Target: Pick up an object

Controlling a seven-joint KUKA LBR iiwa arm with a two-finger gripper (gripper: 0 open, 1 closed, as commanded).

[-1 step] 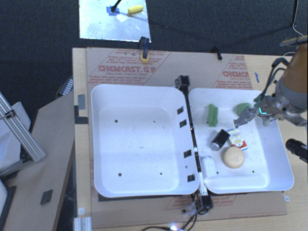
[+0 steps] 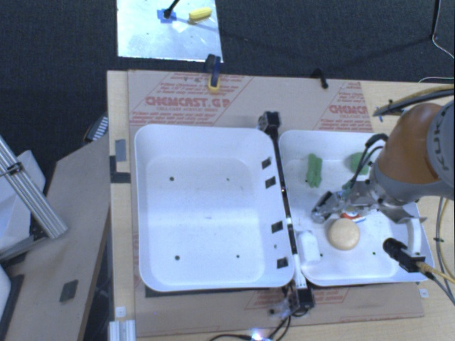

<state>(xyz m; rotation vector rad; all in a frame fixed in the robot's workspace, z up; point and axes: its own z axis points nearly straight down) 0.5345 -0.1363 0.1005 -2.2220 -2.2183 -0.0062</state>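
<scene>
Camera view: gripper is hovering in the right bin beside a cream ball; its grasp state is impossible to tell.

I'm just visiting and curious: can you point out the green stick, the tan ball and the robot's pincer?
green stick (image 2: 313,170): camera view, middle of its length.
tan ball (image 2: 343,234): camera view, centre of its top.
pincer (image 2: 323,208): camera view, between its fingertips, in the right bin.

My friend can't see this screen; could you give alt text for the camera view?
A grey arm with an orange band reaches from the right into the right white bin, its gripper low beside a tan ball. A green block lies nearby.
</scene>
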